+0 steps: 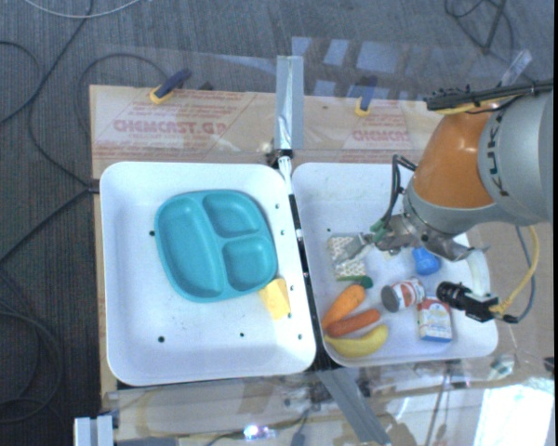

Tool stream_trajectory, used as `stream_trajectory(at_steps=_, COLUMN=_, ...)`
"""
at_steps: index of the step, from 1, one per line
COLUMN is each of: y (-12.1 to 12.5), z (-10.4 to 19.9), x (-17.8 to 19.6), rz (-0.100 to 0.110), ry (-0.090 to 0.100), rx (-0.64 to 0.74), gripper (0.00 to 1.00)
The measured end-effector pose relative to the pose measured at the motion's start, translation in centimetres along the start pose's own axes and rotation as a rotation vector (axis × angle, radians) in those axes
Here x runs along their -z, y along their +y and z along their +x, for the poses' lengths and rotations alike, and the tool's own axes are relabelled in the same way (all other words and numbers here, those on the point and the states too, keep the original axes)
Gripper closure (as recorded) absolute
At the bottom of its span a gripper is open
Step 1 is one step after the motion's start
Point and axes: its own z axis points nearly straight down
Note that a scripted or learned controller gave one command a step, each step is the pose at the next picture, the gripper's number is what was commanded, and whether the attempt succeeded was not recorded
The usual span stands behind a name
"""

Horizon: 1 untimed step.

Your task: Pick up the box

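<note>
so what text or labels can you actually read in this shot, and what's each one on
Red print on the brown board behind the left bin: mirrored and blurred, not readable.
Red print on the board behind the right bin: likewise blurred.
Dark letters on the grey arm: partly cut off, looks like "KU", not certain.
Box: red and white label, too small to read.
Small can: label too small to read.

Grey carpet floor (167,26) w/ cables (37,72); plywood bench (195,128).
</note>
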Motion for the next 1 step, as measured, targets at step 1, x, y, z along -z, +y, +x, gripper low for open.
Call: stream_trajectory(at_steps=1, y=0.35, z=-0.06, x=-4.66, rz=-0.015, ry=-0.002, rx=-0.135, gripper=0.0)
